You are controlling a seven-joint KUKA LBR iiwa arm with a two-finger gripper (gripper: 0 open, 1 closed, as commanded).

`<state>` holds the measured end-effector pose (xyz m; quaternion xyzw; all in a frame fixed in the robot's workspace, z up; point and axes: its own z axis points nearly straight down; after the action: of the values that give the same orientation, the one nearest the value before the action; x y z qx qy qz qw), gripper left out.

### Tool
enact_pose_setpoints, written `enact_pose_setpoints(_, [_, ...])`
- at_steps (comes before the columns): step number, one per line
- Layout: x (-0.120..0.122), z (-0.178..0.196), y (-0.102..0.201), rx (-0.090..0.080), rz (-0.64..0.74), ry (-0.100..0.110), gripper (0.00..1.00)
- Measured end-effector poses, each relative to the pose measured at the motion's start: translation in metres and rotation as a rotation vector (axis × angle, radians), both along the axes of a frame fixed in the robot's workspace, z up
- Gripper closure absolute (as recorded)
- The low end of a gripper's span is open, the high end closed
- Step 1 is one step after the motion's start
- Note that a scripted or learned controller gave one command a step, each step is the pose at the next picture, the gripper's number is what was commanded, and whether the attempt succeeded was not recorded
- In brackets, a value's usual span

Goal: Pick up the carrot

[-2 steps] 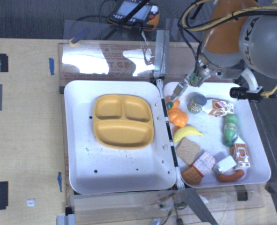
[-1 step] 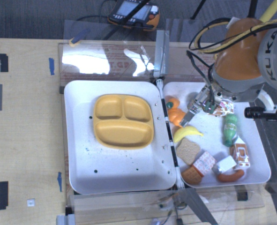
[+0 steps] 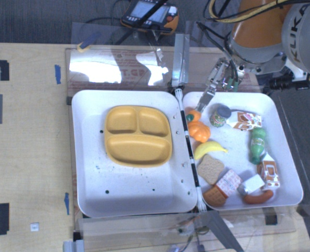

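The carrot (image 3: 193, 116) is a small orange piece with a green end, lying at the upper left of the right bin (image 3: 286, 135), against the wall between the two bins. My gripper (image 3: 201, 107) comes down from the upper right on the grey and orange arm. Its tip hangs just above and to the right of the carrot, very close to it. I see nothing held in it. Just below the carrot sits a round orange fruit or pepper (image 3: 200, 133).
A yellow divided plate (image 3: 139, 135) lies in the left bin (image 3: 86, 161). The right bin also holds a banana (image 3: 210, 149), a bread slice (image 3: 211, 168), a small can (image 3: 219, 117), a green bottle (image 3: 257, 144), a sausage (image 3: 258, 196) and several packets.
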<state>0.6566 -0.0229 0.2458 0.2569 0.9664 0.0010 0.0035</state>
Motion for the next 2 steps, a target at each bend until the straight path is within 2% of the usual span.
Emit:
enact_pose_setpoints(1, [-0.052, -0.031, -0.032, 0.0, 0.266, 0.008, 0.0])
enact_pose_setpoints(2, [-0.059, -0.061, -0.063, 0.0, 0.15, 0.008, 0.0])
